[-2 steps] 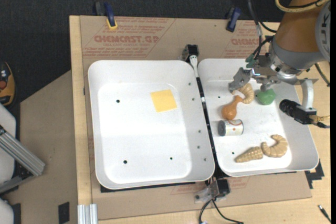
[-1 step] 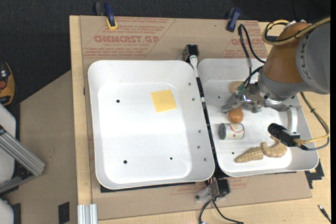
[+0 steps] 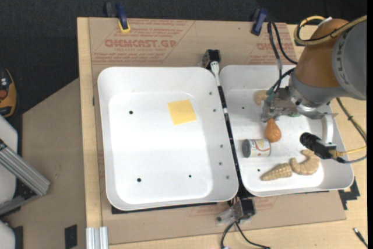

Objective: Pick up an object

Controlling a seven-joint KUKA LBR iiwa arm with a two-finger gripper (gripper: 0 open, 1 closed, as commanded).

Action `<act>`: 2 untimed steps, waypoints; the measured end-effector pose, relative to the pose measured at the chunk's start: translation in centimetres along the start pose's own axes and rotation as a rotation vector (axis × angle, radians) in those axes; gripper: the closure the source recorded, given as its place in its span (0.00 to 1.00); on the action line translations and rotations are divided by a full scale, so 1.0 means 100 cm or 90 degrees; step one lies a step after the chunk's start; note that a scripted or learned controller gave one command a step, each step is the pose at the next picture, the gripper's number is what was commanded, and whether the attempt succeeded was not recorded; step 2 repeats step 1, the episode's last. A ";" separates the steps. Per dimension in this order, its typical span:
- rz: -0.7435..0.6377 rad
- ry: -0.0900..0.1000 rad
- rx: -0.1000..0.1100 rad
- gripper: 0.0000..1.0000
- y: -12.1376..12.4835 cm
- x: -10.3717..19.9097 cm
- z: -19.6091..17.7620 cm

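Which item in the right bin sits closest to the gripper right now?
The orange egg-shaped piece, directly below the gripper. The small can, the cone and the croissant lie farther toward the bin's near edge.

Square pad (image 3: 182,112) in left bin (image 3: 116,143); can (image 3: 256,148), cone (image 3: 278,172) in right bin (image 3: 245,81)

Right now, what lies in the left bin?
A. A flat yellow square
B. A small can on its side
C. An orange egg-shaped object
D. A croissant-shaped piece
A. The flat yellow square lies alone on the floor of the left bin; the small can, the croissant-shaped piece and the orange egg-shaped object are all in the right bin.
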State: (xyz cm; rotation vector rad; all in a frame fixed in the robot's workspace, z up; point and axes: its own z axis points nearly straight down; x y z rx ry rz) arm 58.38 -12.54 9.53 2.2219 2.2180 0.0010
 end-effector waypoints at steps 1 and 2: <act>-0.008 0.001 -0.010 1.00 0.089 0.090 -0.097; -0.008 0.001 -0.010 1.00 0.089 0.090 -0.097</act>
